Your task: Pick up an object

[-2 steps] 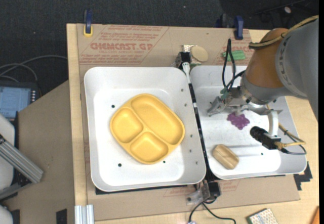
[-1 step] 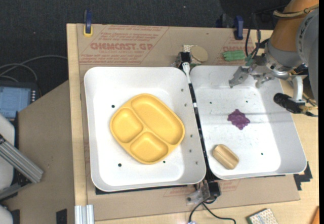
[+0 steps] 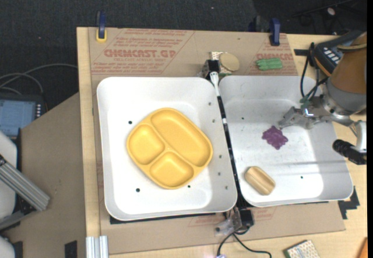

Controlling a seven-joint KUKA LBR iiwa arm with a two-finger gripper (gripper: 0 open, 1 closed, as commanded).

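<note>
In the right bin [image 3: 326, 190] lie a small purple crumpled object [image 3: 274, 137] near the middle and a tan bread-like piece [image 3: 259, 180] near the front left corner. A yellow divided plate [image 3: 169, 147] sits in the left bin [image 3: 113, 105]. My gripper [image 3: 291, 118] reaches in from the right, low over the right bin. It hangs just above and to the right of the purple object, with nothing seen in its grasp. The orange band [image 3: 352, 70] of the arm shows at the right edge.
A green item [image 3: 269, 64] and a round tan disc [image 3: 229, 63] rest on the cardboard bench behind the bins. Blue clamps [image 3: 102, 32] hold the bench's back edge. A divider ridge [image 3: 224, 129] separates the two bins.
</note>
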